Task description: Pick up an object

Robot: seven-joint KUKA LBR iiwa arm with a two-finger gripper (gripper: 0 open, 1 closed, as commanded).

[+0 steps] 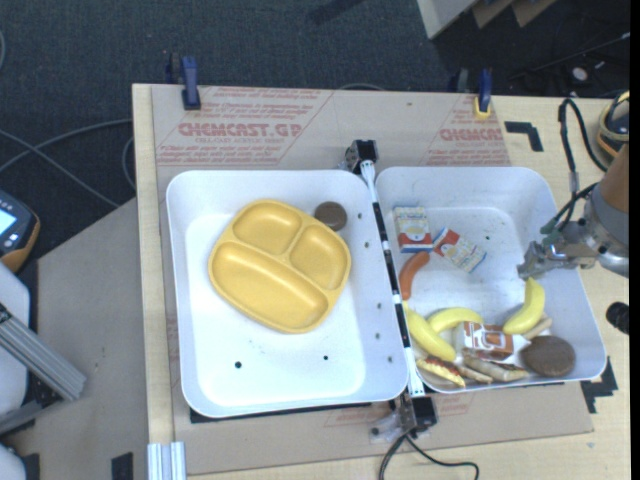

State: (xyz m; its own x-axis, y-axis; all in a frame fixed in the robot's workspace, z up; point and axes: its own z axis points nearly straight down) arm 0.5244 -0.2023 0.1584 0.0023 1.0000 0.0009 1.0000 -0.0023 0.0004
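Note:
My gripper [535, 264] reaches in from the right over the right bin [470, 183], near its right wall. Directly below it in the picture lies a small yellow banana [527, 310], whose upper tip comes close to the gripper; I cannot tell whether they touch. A larger banana [438, 328], a red and white carton [490, 343], a brown round disc [549, 356] and some bread-like pieces [455, 372] crowd the bin's near side. An orange curved piece [414, 269], a small printed box [410, 224] and a clear wrapped packet [463, 256] lie toward the far left.
The left bin [200, 268] holds a yellow divided plate [280, 265] and a small brown disc [330, 215] near its far right corner. A black divider rail [383, 268] runs between the bins. Blue clamps [187, 78] hold the board's far edge.

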